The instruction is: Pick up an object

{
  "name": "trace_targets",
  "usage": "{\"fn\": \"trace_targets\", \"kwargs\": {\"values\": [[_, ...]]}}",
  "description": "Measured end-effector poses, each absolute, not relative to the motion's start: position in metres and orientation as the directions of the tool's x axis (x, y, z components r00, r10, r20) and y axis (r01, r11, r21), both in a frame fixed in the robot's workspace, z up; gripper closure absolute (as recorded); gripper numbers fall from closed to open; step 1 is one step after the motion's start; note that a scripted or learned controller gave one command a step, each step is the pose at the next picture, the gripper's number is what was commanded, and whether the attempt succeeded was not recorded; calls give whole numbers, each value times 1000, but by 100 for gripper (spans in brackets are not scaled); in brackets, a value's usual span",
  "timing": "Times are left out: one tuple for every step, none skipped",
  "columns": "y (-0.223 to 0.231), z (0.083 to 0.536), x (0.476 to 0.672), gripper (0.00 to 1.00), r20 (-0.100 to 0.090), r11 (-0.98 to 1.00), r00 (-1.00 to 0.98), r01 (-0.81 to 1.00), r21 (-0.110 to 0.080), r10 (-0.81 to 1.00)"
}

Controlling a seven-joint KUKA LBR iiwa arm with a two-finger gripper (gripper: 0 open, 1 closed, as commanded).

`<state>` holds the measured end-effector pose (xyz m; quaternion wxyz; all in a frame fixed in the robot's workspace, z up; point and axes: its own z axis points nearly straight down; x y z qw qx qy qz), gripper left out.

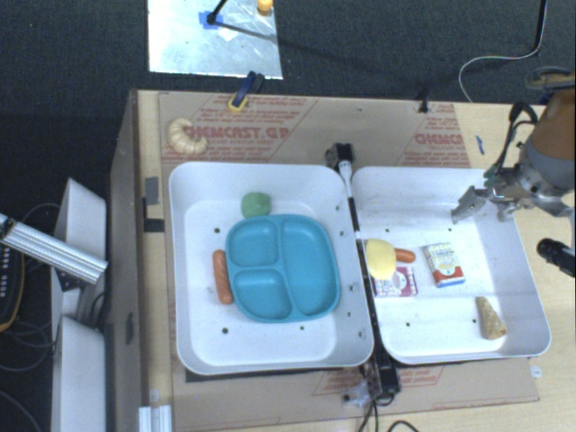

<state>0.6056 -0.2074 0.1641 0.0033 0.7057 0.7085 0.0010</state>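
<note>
Rt bin (531,268) holds the candidates: yellow lemon-like piece (380,257), long axis running top-to-bottom, w/ a small orange stick (405,256) lying crosswise just beside it; red/white packet (394,283) below; small carton (444,264) tilted slightly; tan wedge (490,318) w/ narrow end pointing up-left. Gripper (481,201) sits over the bin's upper rt area, nothing seen between its tips; open or closed can't be told.

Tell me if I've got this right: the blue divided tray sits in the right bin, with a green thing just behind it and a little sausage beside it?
Not quite: the camera view shows the blue tray in the left bin, not the right. The green object behind it and the sausage beside it are as you said.
</note>
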Motion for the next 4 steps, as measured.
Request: {"fn": "trace_targets", "kwargs": {"values": [[-162, 153, 585, 0, 0, 5, -5, 1000, 1, 1000], [-147, 89, 552, 0, 0, 2, -2, 1000, 0, 1000], [-148, 99, 553, 100, 0, 3, -3, 1000, 3, 1000], [-59, 185, 531, 100, 1, 5, -5, 1000, 4, 1000]]}}
